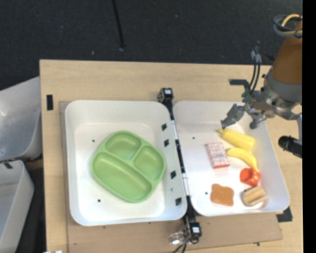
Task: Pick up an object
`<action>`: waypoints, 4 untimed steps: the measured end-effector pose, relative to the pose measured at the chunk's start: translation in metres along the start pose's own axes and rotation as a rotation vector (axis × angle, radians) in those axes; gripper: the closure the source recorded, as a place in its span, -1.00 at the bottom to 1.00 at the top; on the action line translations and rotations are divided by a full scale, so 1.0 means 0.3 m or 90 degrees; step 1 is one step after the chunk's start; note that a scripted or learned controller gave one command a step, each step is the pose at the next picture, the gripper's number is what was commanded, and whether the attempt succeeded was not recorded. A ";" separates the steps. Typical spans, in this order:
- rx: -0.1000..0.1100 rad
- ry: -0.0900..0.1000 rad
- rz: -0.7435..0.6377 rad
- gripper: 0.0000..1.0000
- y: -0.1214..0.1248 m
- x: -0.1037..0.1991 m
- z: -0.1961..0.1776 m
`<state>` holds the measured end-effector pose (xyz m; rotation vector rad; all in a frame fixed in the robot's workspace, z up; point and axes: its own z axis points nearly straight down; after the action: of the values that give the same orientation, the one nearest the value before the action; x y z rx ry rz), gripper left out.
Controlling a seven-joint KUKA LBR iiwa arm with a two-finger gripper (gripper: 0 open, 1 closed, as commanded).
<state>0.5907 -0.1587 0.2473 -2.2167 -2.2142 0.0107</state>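
Right bin, far side: two yellow plastic bananas, the upper one (238, 138) lying just under the tool, the lower curved one (244, 156) touching it below. That upper banana looks like the likeliest pick, as it is the item nearest the fingers, though that is a guess.

Beside them, toward the bin's middle, sits a small pink-and-white printed carton (217, 155), flat on the floor. Nearer the front edge: a red toy pepper or tomato (250, 176), a tan bread-like roll (254, 196) and an orange-brown flat toy piece (221, 194). All of them rest on the shallow white right bin (197, 121); nothing is lifted.

Now the two-finger gripper (244, 117): it hangs over the far right corner of that bin, fingers spread apart, one grey finger (231, 115) pointing down-left toward the banana's end. Nothing sits between them. Whether a fingertip touches the banana is too fine to tell from here.

So the pick is at its early stage: approach made, no grasp, no lift. Left to do: settle over an item, close, raise it.

Across the divider, the shallow white left bin (76, 141) holds a light green plastic compartment plate (128, 166).
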 end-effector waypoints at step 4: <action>-0.006 -0.002 0.001 -1.00 -0.007 -0.040 0.493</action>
<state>0.5871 -0.1707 0.0992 -2.2247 -2.2179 0.0034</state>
